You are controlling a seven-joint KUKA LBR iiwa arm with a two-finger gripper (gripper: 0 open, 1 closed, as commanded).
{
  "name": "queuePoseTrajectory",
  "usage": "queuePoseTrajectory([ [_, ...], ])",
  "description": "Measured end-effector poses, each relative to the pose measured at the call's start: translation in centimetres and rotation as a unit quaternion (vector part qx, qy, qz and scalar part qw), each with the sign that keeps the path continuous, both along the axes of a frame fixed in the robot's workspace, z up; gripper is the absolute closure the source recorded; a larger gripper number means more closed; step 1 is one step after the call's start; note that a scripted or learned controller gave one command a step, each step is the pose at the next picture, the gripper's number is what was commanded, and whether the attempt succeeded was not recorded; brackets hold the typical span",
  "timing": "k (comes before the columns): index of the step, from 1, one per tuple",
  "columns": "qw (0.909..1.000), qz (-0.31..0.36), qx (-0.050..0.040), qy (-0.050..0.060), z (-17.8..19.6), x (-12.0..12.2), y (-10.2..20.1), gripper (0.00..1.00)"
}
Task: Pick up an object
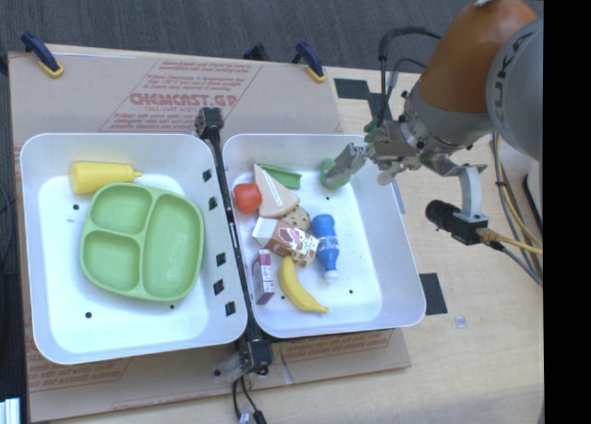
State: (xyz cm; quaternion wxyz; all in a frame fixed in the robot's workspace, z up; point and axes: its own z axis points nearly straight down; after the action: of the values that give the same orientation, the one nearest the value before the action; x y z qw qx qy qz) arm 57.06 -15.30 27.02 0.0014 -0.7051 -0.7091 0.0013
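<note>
i've got the tool [343, 169] low at the right bin's [395, 256] top edge, against a green piece [331, 173]; i can't tell whether it pinches it. next i'd lift slowly and check the piece comes along.

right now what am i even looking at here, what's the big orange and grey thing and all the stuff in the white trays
It is a robot arm, seen by one camera fixed above a bench and looking down at a slant. The arm reaches in from the right, and its gripper hangs over the right bin's far edge, by a green thing there. I cannot tell if it holds anything. The left bin has a green divided plate and a yellow bottle. The right bin has toy food: a banana, a blue bottle, a tomato, a wedge and small cartons.
</note>
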Motion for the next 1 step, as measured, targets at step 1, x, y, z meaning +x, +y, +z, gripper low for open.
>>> queuePoseTrajectory([
  [1, 1.0000, 0.000, -0.0004, -0.001, -15.95, 5.93, 3.45, 0.00],
])
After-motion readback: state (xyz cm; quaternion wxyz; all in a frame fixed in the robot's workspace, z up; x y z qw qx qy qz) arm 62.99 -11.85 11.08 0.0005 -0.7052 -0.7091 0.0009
